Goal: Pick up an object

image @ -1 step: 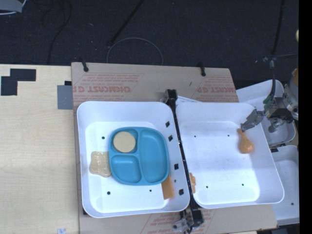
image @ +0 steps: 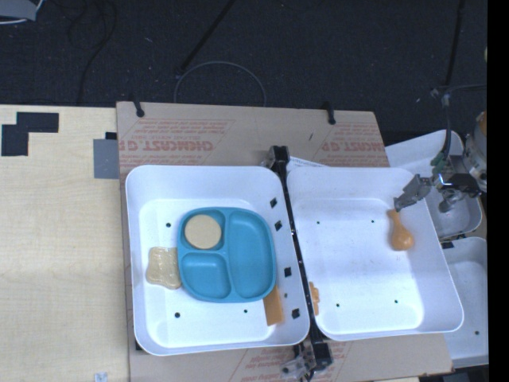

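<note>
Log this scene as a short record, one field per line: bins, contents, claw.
left bin: holds a blue divided plate
plate contents: a round tan piece in its upper left compartment
beside plate: a pale yellow piece at its left edge; an orange-brown piece at its lower right corner
right bin: an orange piece near its upper right wall
between the bins: a small orange bit at the lower divider
claw: at the right bin's upper right edge, just above the orange piece; grip state unclear

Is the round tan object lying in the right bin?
No, the round tan object lies in a compartment of the blue tray, which sits in the left bin.
</note>
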